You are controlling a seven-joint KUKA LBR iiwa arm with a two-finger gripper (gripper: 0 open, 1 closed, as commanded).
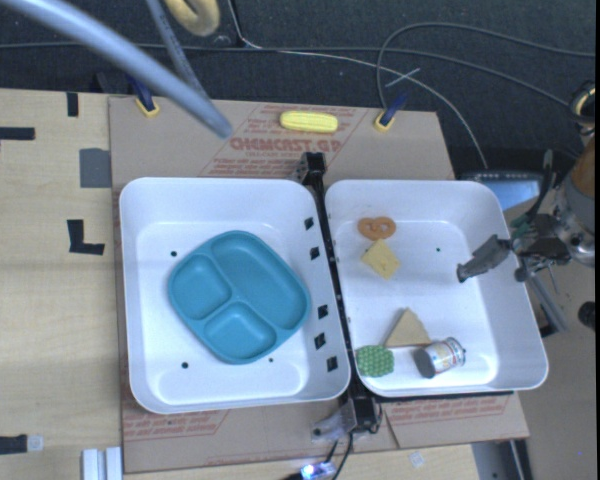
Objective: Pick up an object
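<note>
The right bin [515, 353] holds several small objects: a brown pretzel-shaped piece [377, 228], a pale yellow block [382, 260], a tan wedge [408, 329], a green round pad [374, 360] and a small silver can [440, 356] lying on its side. My gripper [488, 257] hangs over the bin's right side, near its right wall and well apart from every object. Its dark tip points left toward the yellow block. I see nothing held in it.
The left bin [140, 268] holds a blue divided plate [238, 295]. A yellow object [308, 121] lies on the cardboard behind the bins. Black clips [320, 253] run along the divider between the bins. Cables cross the dark background at the back.
</note>
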